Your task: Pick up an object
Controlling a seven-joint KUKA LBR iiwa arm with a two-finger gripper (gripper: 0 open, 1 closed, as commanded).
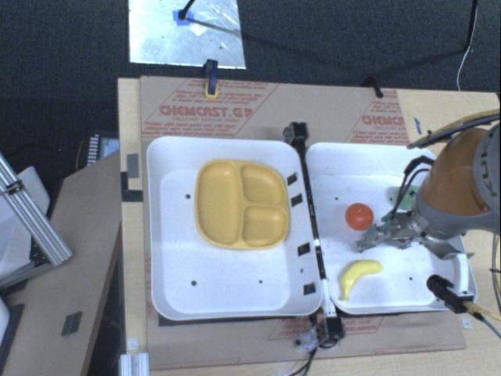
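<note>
red ball [359,215] just beside hand [374,240], banana [358,275] near — fingers indistinct

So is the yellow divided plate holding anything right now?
Empty. The yellow plate in the left bin shows bare compartments; the banana and red ball lie in the right bin.

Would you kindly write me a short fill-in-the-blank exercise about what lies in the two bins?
The divided yellow tray lies in the ____ bin.
The banana lies in the ____ bin.
The ball beside the tool is ____ in colour.
The tray has ____ compartments.

Missing words: left; right; red; three.
</note>
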